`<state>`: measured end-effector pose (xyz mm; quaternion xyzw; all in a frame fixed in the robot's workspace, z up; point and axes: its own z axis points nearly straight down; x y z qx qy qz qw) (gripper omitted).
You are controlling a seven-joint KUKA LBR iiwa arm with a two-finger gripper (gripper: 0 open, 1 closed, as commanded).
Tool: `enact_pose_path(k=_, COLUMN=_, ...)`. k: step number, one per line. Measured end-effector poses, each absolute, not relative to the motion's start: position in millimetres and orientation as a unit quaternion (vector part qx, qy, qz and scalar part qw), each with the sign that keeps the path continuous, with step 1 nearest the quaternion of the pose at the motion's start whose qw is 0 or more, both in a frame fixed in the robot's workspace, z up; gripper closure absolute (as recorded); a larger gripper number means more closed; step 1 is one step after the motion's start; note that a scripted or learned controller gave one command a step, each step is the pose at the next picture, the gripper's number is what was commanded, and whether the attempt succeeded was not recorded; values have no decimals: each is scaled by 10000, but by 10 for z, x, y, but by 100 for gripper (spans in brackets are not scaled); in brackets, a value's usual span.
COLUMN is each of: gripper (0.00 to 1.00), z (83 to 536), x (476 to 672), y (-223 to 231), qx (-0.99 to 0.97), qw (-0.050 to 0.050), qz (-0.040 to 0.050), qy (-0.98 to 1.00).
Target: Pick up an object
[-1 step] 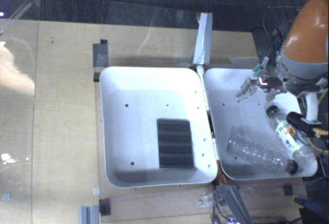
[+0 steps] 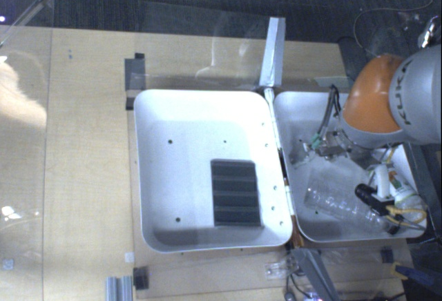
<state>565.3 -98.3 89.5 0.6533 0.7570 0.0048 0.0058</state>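
Plainly, main risk: you may see the claw (image 2: 323, 148) close on nothing, because the clear plastic piece (image 2: 338, 203) is hard to make out against the white floor and looks smooth enough to slide away.
Second risk: the black ribbed block (image 2: 235, 192) lies flat and broad; a grab at it would likely slip off its top.
Claw state: you cannot tell whether it is wide or narrow, and nothing is seen held in it.
Claw place: right of the black ribbed block, across the shared wall, over the right bin (image 2: 298, 117).
Task's thing: most likely the clear plastic piece, right of the block, lying on the right bin's floor near the claw.
Left bin (image 2: 179, 154): holds the black ribbed block, toward its near right corner.
Counter (image 2: 83, 154): carries both bins side by side.
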Motion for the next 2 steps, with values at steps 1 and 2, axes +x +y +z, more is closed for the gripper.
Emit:
enact_pose_path(k=1, gripper=0, z=878, x=6707, y=-1065, qx=6512, qw=21, qz=17, qy=7589)
enact_pose_path(k=2, gripper=0, z=875, x=6705, y=-1066, qx=6511, qw=20, qz=16, qy=7589)
